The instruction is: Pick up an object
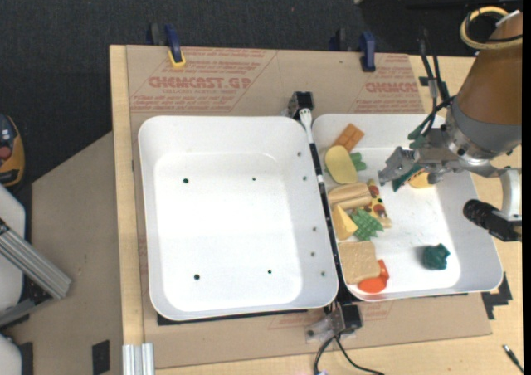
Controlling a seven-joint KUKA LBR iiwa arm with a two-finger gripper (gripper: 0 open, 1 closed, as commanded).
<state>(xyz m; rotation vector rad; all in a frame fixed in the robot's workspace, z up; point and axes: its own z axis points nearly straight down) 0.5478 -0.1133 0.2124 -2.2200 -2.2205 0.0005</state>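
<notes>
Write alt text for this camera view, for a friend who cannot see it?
A grey and orange robot arm reaches in from the right, its gripper hanging over the right bin, which has small toy foods piled along its left side and a dark green piece lying apart. The left bin sits beside it on a wooden bench.

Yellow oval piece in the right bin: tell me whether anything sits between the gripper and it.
Nothing visible blocks it. The gripper hangs over bare bin floor just right of the yellow oval piece; only a small green piece lies against the oval's right edge.
</notes>
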